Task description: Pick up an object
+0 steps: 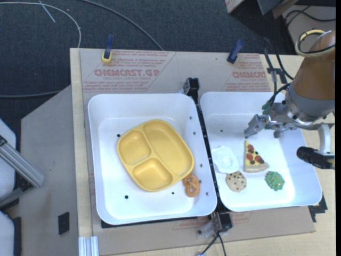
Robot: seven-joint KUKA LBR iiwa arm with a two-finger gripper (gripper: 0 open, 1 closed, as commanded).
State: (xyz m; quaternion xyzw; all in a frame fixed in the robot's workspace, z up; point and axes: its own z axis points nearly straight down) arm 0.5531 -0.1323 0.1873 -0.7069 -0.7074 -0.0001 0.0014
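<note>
The right bin (298, 196) holds a pizza slice (253, 158), a chocolate-chip cookie (235, 181), a green broccoli piece (275, 181) and a white fried egg (224, 158). My gripper (262, 132) hangs over the back of this bin, just above and behind the tip of the pizza slice. Its fingers (253, 127) are spread open with nothing between them. In the left bin (101, 143) a pretzel (192, 185) lies beside the yellow divided plate (154, 154).
The grey arm with its orange band (314, 73) covers the right bin's far right corner. A black clamp (191, 85) sits at the back between the bins. Blue clips (108, 48) hold the cardboard base at the back edge.
</note>
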